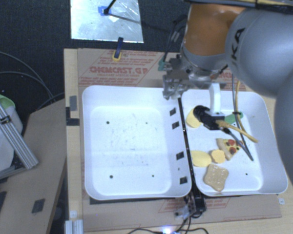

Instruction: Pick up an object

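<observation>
one cracker (pixel 217 176), one pizza slice (pixel 229 146), three yellow pieces (pixel 201 158), right bin (pixel 266 130).

Arm (pixel 263 43) cut off at top and right edges, blocking the right bin's (pixel 268 126) far rim.

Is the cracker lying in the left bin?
No. The cracker lies in the right bin, near its front edge, beside the other small items.
</observation>
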`<state>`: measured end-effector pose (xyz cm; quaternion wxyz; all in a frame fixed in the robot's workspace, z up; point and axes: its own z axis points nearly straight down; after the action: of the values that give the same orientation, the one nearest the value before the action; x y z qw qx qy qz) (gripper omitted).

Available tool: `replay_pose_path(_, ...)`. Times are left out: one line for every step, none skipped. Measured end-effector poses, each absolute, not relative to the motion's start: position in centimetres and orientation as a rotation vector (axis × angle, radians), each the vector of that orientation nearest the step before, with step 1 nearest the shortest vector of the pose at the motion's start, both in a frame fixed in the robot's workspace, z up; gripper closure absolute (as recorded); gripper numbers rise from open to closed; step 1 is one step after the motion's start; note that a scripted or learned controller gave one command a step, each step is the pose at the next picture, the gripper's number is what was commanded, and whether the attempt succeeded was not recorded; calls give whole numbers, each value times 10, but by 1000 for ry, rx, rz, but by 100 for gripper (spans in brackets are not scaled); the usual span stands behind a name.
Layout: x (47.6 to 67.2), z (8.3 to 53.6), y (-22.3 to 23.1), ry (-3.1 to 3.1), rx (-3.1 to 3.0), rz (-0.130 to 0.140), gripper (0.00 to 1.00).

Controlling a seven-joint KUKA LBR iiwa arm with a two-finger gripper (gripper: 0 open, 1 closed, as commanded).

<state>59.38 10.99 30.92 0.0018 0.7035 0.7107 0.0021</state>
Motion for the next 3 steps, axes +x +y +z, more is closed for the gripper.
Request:
replay_pose_path(594, 417, 98, 2221, 2210, 19, 100)
replay_pose_path(588, 382, 165, 2234, 2212, 2, 100)
replay_pose_path(532, 356, 149, 2222, 2224, -4, 100)
